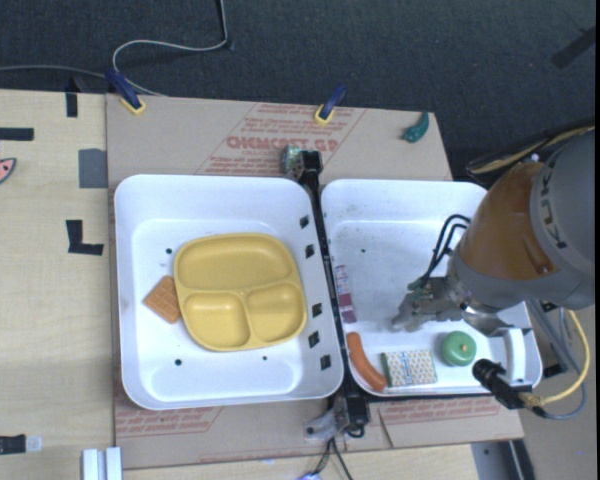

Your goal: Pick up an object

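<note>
Gripper [412, 313] over right bin [380, 218]; cardboard [270, 138] lettering illegible.

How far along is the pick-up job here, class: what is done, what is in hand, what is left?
Done: the arm has reached into the right bin, with the gripper low over its floor. In hand: nothing shows between its fingers. Left: gripping and lifting something. The green ball, patterned block and orange sausage lie in that bin; the yellow tray sits in the left bin.
</note>
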You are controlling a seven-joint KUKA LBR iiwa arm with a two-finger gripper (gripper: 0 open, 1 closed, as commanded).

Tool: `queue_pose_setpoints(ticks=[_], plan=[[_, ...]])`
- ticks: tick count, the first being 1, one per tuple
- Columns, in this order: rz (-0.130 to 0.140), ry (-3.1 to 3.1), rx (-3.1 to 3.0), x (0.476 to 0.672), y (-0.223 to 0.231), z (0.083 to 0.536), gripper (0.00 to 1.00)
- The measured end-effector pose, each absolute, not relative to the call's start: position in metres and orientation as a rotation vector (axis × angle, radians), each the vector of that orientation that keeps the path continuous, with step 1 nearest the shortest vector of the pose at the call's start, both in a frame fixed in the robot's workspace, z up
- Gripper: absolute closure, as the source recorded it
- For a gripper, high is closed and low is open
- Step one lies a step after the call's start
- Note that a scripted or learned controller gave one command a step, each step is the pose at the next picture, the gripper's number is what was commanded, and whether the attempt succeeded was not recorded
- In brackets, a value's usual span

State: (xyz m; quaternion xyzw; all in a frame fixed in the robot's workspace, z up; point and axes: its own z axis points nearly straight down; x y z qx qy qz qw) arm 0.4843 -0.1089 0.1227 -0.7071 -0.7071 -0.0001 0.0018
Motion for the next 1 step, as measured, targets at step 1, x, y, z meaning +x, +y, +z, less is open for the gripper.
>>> queue_pose_setpoints(ticks=[1], plan=[[0.0, -2.219, -2.219, 0.4842, -0.1089, 0.1226, 0.0]])
